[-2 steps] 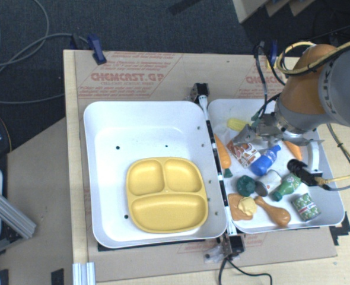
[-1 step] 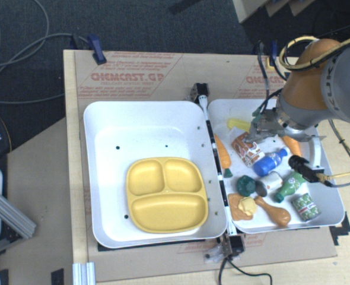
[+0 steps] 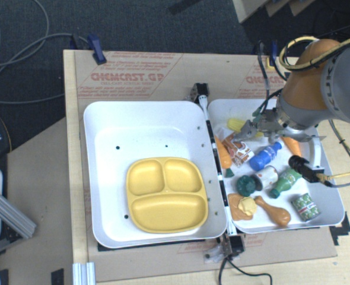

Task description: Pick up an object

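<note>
My gripper [image 3: 249,132] is down in the right bin [image 3: 335,209], near its back left part. It hangs just above a red, white and brown packet [image 3: 241,152] and beside a small yellow piece [image 3: 235,124]. A blue bottle [image 3: 264,157] lies just to its right and front. Further front are a white and red can [image 3: 269,174], a dark green round thing [image 3: 246,185], a green bottle [image 3: 285,181], a brown drumstick [image 3: 273,211] and a green can [image 3: 305,206]. Nothing shows as held.
The left bin [image 3: 104,129] holds a yellow divided plate [image 3: 166,195]. An orange carrot-like piece [image 3: 223,154] lies along the right bin's left wall. The grey arm with its orange band [image 3: 308,79] covers the right bin's back right corner. Cables trail by the arm.
</note>
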